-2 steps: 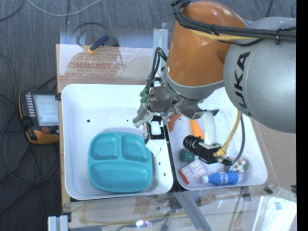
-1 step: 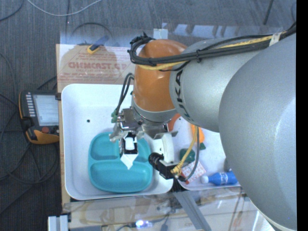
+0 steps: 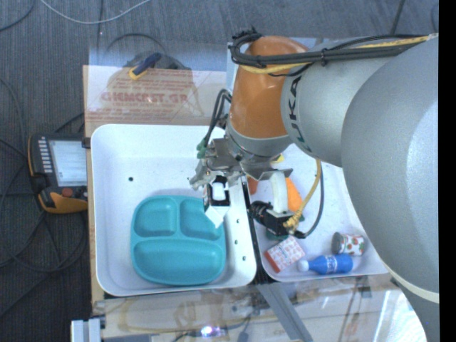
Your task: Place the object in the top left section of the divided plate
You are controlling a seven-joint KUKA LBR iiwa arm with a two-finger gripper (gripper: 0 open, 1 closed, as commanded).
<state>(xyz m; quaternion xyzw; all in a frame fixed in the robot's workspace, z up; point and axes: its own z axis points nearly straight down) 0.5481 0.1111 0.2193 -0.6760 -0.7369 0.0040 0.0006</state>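
I was at the carrying or placing step, by my reckoning, with my pincer [image 3: 216, 189] hanging over the upper right corner of the teal divided plate [image 3: 177, 244]. I could not tell whether it was open or closed; my own wrist hid too much of it. A small white object [image 3: 214, 224] showed just under the pincer, overlapping the plate's top right section at its right rim. I took that for the task's thing, though I could not say whether I gripped it or it merely lay there. The plate's top left section [image 3: 159, 216] sat bare, just left of that spot, across the low ridge between the two upper sections.

If the object was in my grip, the next move called for a short shift leftward over the ridge, then a lowering and a release well inside the top left section. If not, I would need to take hold of it first.
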